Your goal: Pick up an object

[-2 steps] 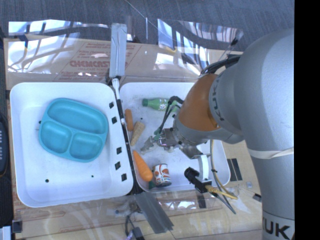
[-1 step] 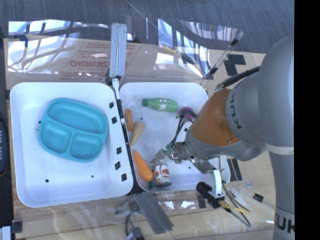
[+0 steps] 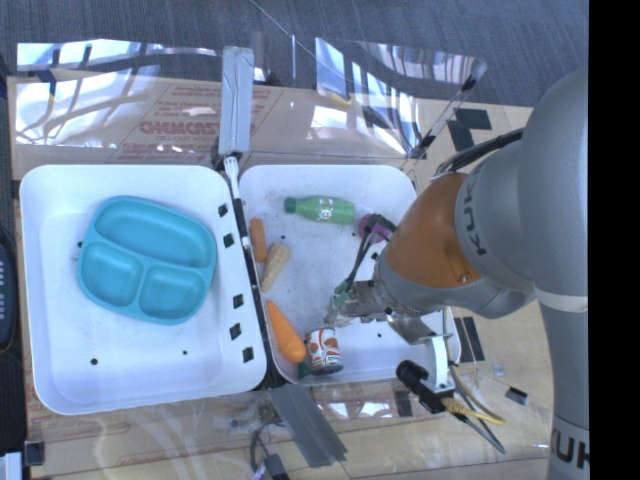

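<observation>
Bench with two white bins; work is in the right bin [image 3: 400, 183]. My gripper [image 3: 345, 303] hangs low near its front wall; I cannot tell its state. Nearest target: small can [image 3: 323, 351], upright, just front-left of the gripper. Carrot [image 3: 286, 333] lies beside the can, long axis running toward the divider.

Dark grey ribbed floor [image 3: 150, 3] across top of frame. Cardboard-topped counter [image 3: 300, 108] w/ red print upper left, shiny plastic wrap catching bright glare along top.
</observation>
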Motion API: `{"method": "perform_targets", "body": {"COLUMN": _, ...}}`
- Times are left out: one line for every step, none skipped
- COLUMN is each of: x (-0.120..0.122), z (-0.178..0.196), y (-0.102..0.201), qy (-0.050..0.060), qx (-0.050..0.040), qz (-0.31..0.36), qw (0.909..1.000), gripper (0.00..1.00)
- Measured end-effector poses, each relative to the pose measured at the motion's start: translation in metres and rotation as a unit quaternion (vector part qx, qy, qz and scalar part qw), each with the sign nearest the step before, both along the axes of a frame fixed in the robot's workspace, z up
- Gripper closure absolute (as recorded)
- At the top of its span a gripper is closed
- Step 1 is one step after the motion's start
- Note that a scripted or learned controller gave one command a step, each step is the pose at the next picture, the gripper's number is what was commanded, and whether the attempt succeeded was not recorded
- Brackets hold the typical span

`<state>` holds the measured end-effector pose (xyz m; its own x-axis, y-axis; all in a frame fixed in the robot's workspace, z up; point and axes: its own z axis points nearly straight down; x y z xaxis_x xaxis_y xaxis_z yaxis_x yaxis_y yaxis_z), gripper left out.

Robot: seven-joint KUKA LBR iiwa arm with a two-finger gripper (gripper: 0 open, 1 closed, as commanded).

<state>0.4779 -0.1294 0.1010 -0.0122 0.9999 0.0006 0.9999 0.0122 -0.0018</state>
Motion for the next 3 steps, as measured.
{"method": "perform_targets", "body": {"x": 0.0, "z": 0.0, "y": 0.0, "qy": 0.0, "qx": -0.0001, "qz": 0.0, "qw": 1.0, "gripper": 0.0}}
{"method": "perform_targets", "body": {"x": 0.002, "z": -0.005, "y": 0.032, "qy": -0.007, "qx": -0.0058, "qz": -0.006, "qw": 0.9999, "gripper": 0.0}}
{"method": "perform_targets", "body": {"x": 0.001, "z": 0.002, "y": 0.034, "qy": -0.003, "qx": -0.0023, "qz": -0.002, "qw": 1.0, "gripper": 1.0}}
